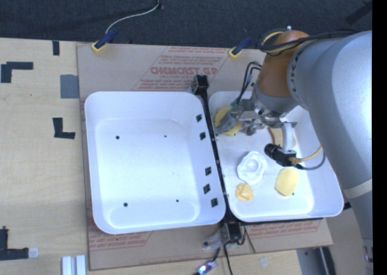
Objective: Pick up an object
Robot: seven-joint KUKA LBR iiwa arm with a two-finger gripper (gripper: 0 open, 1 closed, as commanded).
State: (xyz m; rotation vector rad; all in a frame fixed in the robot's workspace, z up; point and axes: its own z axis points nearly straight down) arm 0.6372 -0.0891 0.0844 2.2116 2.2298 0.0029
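Bins (145, 101) glossy plastic, prob.; bench (36, 165) matt wood.

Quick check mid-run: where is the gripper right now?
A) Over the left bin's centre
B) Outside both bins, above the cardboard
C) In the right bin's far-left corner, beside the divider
C: the gripper is low in the right bin, at a yellow object beside the divider.

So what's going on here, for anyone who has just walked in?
A grey robot arm reaches in from the right over the right bin. Its gripper is low at that bin's far left corner, right by a yellow object; whether it grips it cannot be told. Three more things lie in the same bin: a white piece, a small orange piece and a yellow lump. The left bin sits alongside.
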